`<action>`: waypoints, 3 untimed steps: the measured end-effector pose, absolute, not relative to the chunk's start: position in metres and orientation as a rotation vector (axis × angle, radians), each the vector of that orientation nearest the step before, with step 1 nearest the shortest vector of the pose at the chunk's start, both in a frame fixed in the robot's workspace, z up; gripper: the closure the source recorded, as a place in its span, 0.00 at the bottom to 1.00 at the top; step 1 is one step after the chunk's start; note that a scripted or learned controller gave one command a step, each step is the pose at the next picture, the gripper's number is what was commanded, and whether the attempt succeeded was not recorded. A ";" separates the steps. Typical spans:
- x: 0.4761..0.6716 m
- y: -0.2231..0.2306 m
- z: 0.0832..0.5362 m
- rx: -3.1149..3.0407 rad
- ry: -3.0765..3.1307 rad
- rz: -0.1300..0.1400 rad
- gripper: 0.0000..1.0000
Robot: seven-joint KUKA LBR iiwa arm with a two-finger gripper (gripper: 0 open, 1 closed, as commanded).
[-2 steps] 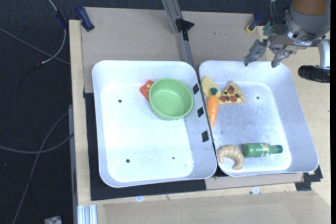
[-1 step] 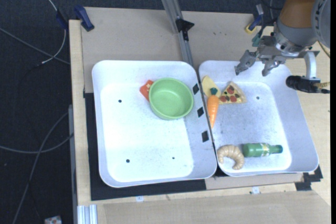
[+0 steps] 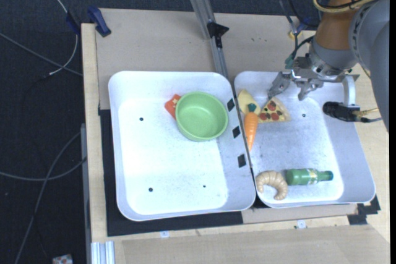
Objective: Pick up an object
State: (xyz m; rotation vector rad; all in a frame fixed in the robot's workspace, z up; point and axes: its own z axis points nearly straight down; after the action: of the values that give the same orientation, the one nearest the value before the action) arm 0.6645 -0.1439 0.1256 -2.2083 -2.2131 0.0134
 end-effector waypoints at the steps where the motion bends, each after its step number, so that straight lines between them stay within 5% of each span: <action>1: 0.664 -0.143 0.095 -2.210 -2.215 0.009 0.00; 2: 0.666 -0.143 0.110 -2.213 -2.219 0.004 1.00; 3: 0.664 -0.146 0.158 -2.228 -2.225 -0.009 1.00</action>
State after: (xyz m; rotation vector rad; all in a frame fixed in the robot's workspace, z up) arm 0.6640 -0.1456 0.1580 -2.2278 -2.2254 -0.0094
